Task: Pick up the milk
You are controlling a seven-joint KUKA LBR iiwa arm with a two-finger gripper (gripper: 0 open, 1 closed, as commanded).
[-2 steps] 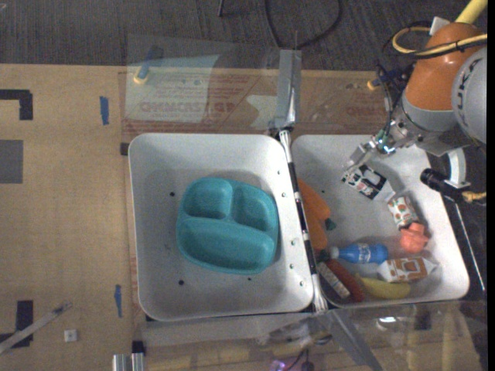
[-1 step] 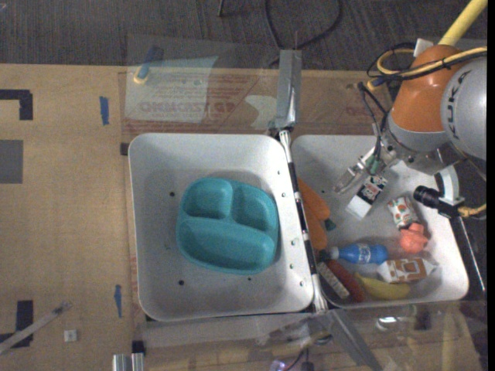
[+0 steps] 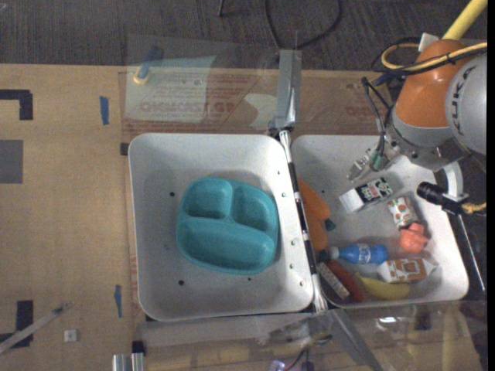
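Pincer (image 3: 371, 161) at upper right of frame, low over the right bin (image 3: 456, 284); too small and blurred to tell how far open, nothing visibly gripped. Just below it, possibly touching: milk (image 3: 366, 194), a small black-and-white carton lying on its side. Further toward lower right: blue bottle (image 3: 357, 253), orange-and-white carton (image 3: 407, 270), banana (image 3: 384, 287). Left bin (image 3: 147, 207) with teal divided plate (image 3: 227, 224) at frame centre.

Colours across the two bins

Teal sectioned plastic plate (image 3: 228, 224) in a white bin (image 3: 155, 207); black-and-white cow-patterned milk carton (image 3: 366, 194), blue bottle (image 3: 357, 253), yellow banana (image 3: 385, 287), orange-and-white carton (image 3: 407, 270) alongside.
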